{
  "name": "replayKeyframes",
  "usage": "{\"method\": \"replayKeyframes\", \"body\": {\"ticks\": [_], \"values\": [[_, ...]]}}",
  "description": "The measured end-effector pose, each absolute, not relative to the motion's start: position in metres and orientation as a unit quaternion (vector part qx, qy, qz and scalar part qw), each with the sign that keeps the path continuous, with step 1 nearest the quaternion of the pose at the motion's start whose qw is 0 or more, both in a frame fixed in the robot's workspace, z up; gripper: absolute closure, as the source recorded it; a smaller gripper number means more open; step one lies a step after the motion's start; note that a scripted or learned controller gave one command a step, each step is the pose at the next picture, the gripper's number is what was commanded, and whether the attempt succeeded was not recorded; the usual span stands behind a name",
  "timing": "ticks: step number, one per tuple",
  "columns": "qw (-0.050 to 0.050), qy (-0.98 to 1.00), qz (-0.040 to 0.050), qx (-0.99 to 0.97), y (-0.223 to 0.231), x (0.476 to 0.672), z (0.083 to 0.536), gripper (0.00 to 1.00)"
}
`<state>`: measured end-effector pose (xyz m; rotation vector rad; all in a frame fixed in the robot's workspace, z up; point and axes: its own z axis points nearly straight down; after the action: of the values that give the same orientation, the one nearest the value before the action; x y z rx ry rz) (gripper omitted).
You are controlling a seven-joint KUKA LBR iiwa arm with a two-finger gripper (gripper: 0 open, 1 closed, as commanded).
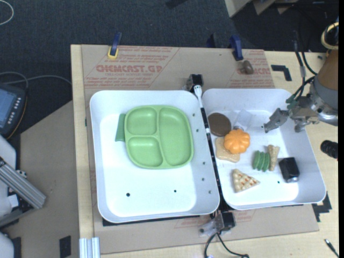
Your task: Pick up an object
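The right-hand bin (258, 98) holds a scatter of small toy foods, any of which would do for the pick. Nearest the divider lies a flat brown disc (219, 123), like a cookie; just below it an orange pumpkin (237, 141) sits partly on a tan toast-like slab (224, 151). Further right are a green ridged piece (261, 160) touching a pale stick-like piece (273, 155), then a small black block (289, 169), and toward the front a waffle-patterned wedge (244, 180).

They all look to me like light, stiff plastic or rubber, nothing that would break. The pumpkin seems the best bet: rounded and tall enough to close on across its sides, though its smooth skin might slip. The flat disc and wedge lie low and would be harder to get under.

The claw (283, 120) hangs over the back right part of that bin, above bare floor, apart from every piece. Whether it is spread or closed I cannot tell from here; nothing is between its tips.

In the left bin (102, 144) rests a green sectioned tray (158, 136), with the cardboard-covered desk (161, 63) beneath both.
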<state>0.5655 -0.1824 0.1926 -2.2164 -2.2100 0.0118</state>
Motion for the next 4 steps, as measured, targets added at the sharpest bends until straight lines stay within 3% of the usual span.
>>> {"method": "replayKeyframes", "body": {"ticks": [1,3,4], "values": [[0.0,-0.707,-0.0002,-0.707,-0.182,0.569,0.2,0.0],[0.003,-0.707,0.0015,-0.707,-0.177,0.573,0.085,0.0],[-0.001,-0.707,-0.0002,-0.707,-0.178,0.575,0.1,1.0]]}}
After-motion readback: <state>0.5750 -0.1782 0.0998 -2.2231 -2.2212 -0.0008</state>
